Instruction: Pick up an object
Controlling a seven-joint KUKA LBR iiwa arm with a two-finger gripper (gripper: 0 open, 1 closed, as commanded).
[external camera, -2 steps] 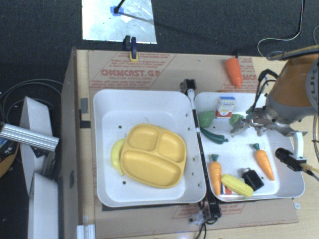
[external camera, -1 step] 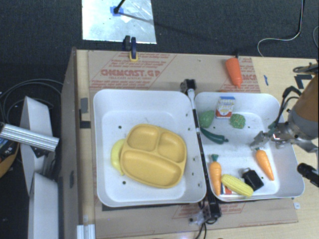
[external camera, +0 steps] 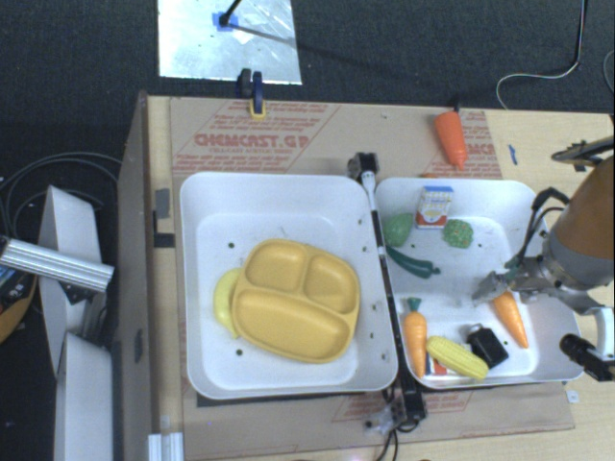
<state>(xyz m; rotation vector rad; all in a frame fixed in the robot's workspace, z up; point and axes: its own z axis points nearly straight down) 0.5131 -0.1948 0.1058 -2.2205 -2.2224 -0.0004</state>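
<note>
The right bin (external camera: 514, 196) holds several toy foods. An orange carrot (external camera: 510, 320) lies near its right side, and my gripper (external camera: 497, 285) is low in the bin, right above that carrot's upper end. Nothing shows as held. Beside it lie a black block (external camera: 487, 346), a yellow corn cob (external camera: 456, 357) and a second carrot (external camera: 414, 339). Farther back are a small carton (external camera: 434, 206), a green broccoli piece (external camera: 458, 233), a green round piece (external camera: 396, 229) and a dark green pepper (external camera: 414, 263).
The left bin (external camera: 207, 248) bears a yellow divided plate (external camera: 294, 301) with a yellow piece (external camera: 224, 301) sticking out under its left side. Another carrot (external camera: 450, 137) lies on the cardboard behind the bins. The arm (external camera: 584, 229) comes in over the right bin's right rim.
</note>
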